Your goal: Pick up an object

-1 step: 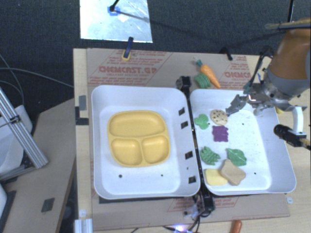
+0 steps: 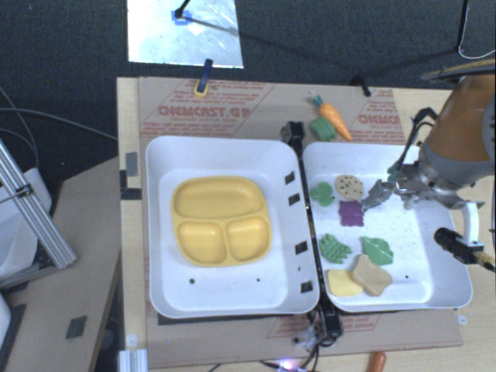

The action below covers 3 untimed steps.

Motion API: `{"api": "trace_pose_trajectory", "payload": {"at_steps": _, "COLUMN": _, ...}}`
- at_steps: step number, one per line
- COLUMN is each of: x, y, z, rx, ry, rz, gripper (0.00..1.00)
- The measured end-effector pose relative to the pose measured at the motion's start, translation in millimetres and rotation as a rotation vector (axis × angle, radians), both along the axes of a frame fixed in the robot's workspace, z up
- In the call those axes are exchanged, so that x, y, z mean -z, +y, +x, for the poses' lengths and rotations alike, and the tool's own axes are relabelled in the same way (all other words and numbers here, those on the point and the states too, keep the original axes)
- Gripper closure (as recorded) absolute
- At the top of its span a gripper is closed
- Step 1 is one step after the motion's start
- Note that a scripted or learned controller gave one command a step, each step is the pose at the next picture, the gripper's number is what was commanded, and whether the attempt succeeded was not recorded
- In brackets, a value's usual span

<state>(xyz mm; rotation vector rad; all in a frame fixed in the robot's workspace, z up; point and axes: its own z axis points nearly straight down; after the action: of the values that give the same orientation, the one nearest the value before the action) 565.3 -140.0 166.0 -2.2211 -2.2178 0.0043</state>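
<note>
The right bin holds several small toy foods. Among them are a speckled cookie, a purple piece, a green leaf, a ridged green piece, another green leaf, a tan bread slice and a pale yellow piece. My gripper reaches in from the right and hangs low over this bin. Its tip is just right of the cookie and above the right corner of the purple piece. I see nothing held in it.
A yellow divided plate lies in the left bin. A toy carrot and a green piece lie on the cardboard behind the right bin. A black clip strip runs between the bins.
</note>
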Motion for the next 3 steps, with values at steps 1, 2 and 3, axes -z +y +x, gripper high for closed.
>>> {"api": "trace_pose_trajectory", "payload": {"at_steps": 1, "x": -18.8, "y": 79.0, "z": -48.5, "rx": -0.011, "ry": -0.002, "rz": 0.004, "gripper": 0.0}}
{"api": "trace_pose_trajectory", "payload": {"at_steps": 2, "x": 84.7, "y": 18.6, "z": -54.4, "rx": 0.003, "ry": -0.008, "rz": -0.005, "gripper": 0.0}}
{"api": "trace_pose_trajectory", "payload": {"at_steps": 3, "x": 69.1, "y": 22.1, "z": -51.9, "rx": -0.002, "ry": -0.013, "rz": -0.002, "gripper": 1.0}}
